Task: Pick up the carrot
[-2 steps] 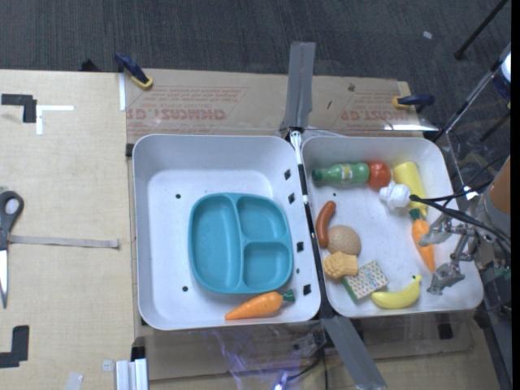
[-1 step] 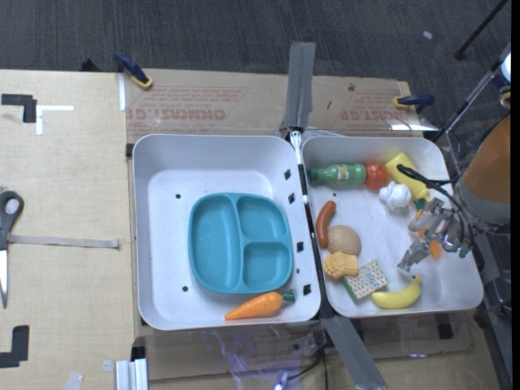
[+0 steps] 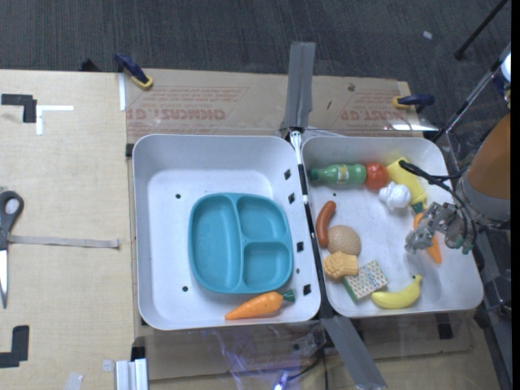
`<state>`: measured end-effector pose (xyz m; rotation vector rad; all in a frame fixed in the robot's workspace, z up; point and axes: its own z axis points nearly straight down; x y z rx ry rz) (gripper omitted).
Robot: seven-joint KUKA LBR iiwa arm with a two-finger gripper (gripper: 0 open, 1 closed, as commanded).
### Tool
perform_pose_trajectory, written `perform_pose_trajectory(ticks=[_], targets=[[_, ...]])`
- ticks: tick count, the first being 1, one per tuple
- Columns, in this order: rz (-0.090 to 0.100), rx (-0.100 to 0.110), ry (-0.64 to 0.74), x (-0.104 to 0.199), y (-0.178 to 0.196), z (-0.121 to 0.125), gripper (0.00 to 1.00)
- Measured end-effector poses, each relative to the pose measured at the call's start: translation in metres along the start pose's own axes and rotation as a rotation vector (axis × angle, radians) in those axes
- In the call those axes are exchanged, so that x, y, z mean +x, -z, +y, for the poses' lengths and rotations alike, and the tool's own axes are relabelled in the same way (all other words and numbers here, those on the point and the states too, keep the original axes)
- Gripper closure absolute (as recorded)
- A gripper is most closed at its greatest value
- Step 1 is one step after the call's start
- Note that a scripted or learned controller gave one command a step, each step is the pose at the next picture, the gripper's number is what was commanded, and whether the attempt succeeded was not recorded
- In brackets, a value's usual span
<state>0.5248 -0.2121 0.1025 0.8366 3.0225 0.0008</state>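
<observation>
Carrot (image 3: 258, 305) sits at 6 o'clock in the left bin (image 3: 154, 242), below the teal plate (image 3: 240, 242) — gripper (image 3: 424, 238) hovers at 3 o'clock over the right bin (image 3: 467, 295), jaw state unclear.

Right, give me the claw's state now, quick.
Claw: over the right bin, open or shut cannot be told. The carrot lies in the left bin, apart from it.
</observation>
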Motion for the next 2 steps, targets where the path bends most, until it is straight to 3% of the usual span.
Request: perform_pose_trajectory(ticks=[1,2], targets=[[0.001,0.0,0.077,0.039,0.09,0.135,1.0],[0.001,0.001,0.159,-0.022,0.088,0.048,1.0]])
